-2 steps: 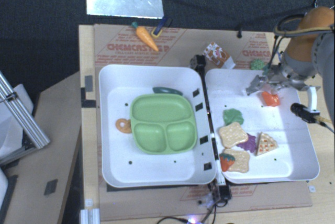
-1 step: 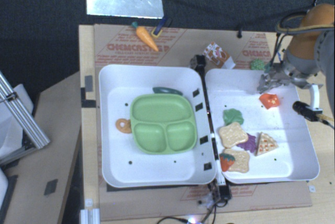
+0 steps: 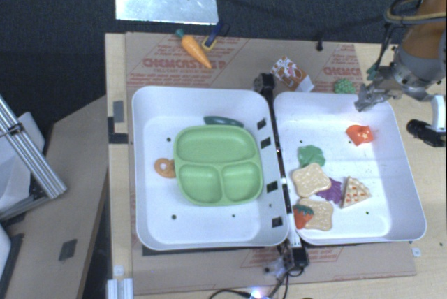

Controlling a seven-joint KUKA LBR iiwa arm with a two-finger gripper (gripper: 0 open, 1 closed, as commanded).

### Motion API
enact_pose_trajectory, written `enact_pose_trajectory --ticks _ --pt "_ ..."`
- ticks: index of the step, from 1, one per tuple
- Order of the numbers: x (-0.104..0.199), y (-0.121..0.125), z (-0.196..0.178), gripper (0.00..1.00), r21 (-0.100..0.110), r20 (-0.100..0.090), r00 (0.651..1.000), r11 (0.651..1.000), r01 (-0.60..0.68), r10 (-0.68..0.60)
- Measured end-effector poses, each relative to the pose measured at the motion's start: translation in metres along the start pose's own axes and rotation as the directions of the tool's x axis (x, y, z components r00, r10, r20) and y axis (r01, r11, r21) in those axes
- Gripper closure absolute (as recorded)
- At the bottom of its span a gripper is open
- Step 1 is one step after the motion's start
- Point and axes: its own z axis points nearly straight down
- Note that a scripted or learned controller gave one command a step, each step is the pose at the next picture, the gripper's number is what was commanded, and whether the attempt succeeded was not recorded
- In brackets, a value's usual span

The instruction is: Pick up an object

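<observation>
My gripper [image 3: 366,100] hangs over the far right corner of the right bin [image 3: 398,221], with nothing visible between its fingers. A red toy piece [image 3: 359,134] lies just below it on the bin floor. Further toward the front lie a green leafy piece [image 3: 311,154], a toast slice [image 3: 310,179], a purple piece [image 3: 336,190], a pizza wedge [image 3: 355,191] and a second toast slice with a strawberry [image 3: 313,214].
The left bin [image 3: 150,221] holds a green divided plate [image 3: 216,165], a small pretzel [image 3: 165,168] and a dark green item [image 3: 223,121]. Behind the bins on the cardboard lie a carrot [image 3: 195,50], a small printed packet [image 3: 288,72] and a green broccoli piece [image 3: 343,86].
</observation>
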Motion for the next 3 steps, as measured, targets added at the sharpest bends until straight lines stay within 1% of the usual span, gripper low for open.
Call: enact_pose_trajectory --ticks 1,2,3 --pt "0.0 0.002 -0.055 1.0 -0.002 0.001 1.0 1.0 0.001 -0.001" --pt "0.043 -0.02 -0.049 1.0 0.006 -0.002 1.0 1.0 0.003 -0.003" --pt "0.1 -0.034 -0.06 1.0 0.004 -0.002 1.0 1.0 0.003 -0.003"
